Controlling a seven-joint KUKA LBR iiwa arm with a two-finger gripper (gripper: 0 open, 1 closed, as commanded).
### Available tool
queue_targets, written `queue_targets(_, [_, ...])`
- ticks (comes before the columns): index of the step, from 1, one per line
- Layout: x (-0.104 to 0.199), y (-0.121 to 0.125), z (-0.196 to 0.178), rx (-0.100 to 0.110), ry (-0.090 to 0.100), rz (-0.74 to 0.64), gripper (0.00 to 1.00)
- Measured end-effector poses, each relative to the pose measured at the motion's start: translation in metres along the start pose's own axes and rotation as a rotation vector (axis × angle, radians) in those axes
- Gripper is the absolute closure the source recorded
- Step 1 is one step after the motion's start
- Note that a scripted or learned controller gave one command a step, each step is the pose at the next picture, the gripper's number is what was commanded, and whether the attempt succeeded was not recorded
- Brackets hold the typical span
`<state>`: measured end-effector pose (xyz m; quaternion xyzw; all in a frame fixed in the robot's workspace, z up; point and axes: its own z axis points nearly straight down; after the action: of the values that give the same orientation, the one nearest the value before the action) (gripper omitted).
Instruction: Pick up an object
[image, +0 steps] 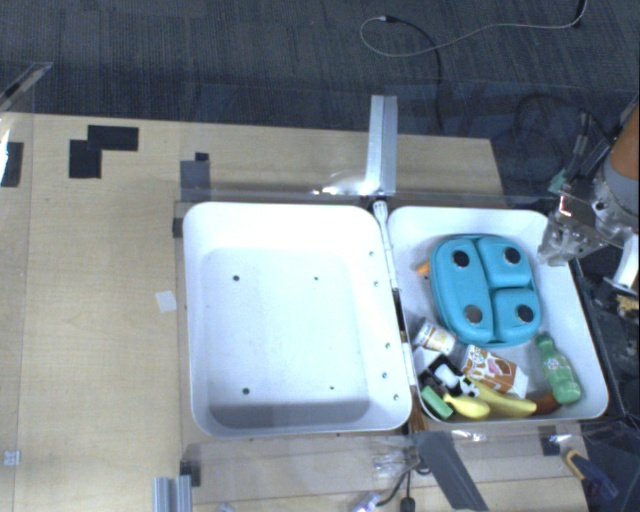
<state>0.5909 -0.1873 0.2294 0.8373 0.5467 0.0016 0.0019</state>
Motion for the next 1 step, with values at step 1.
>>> queue_targets(1, [0.0, 0.0, -0.0001, 0.0, 0.0, 0.0, 0.0])
